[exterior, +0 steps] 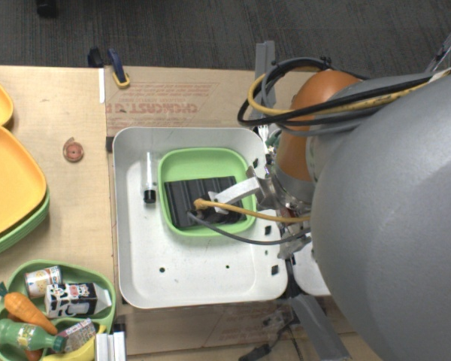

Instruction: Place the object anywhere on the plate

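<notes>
A: Where is the plate?

B: The green plate (203, 190), square with rounded corners, lies in the upper middle of the white bin (188, 277). A black ridged object (192, 198) lies flat on the plate, covering its lower half.

A: The end effector?

B: The end effector (210, 201) reaches in from the right, low over the plate, with a pale finger and a tan cable crossing the black object. I cannot tell whether it is wide, narrow or holding anything; the wrist hides it. The grey arm (391, 224) with its orange band (316, 104) covers the right side of the bin.

A: Anything else in the bin?

B: A thin white marker (149, 177) with a black cap lies just left of the plate, apart from it.

A: Any writing?

B: Red print on the cardboard sheet (173, 100) behind the bin is upside down and too blurred to read. In the green bowl (105, 295) at lower left, a white packet (71, 298) bears black characters I cannot make out, beside a small can (43, 280), a toy carrot (28, 310) and a green bottle (26, 337). Yellow plates (11, 179) are stacked at the left of the table (75, 216).
</notes>
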Robot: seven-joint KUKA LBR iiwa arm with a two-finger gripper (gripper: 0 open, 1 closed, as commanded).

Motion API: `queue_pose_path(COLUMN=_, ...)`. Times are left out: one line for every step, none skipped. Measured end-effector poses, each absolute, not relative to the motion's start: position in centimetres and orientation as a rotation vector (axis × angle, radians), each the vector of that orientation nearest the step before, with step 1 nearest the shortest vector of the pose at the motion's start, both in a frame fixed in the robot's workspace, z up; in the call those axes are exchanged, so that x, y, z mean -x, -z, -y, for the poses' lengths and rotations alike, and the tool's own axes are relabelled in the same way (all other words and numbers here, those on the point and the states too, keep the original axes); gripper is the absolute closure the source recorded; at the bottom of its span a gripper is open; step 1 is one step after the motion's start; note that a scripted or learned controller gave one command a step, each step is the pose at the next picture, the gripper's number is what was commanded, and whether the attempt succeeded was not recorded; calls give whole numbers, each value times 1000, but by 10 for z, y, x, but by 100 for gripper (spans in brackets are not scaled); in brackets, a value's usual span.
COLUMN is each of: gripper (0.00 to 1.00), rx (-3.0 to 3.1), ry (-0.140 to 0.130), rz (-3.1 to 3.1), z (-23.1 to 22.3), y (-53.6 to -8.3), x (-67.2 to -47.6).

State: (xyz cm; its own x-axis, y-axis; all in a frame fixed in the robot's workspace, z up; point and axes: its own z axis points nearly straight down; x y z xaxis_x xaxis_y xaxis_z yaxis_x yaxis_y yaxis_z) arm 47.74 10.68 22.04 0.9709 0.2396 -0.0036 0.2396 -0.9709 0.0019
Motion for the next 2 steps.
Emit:
queue_pose_path(gripper=0, rx=-3120, ry=7, rz=-340, z=-52, y=-212, x=-564)
queue_pose_path(gripper=0, rx=-3125, ry=8, rz=-317, z=-67, y=-215, x=-543)
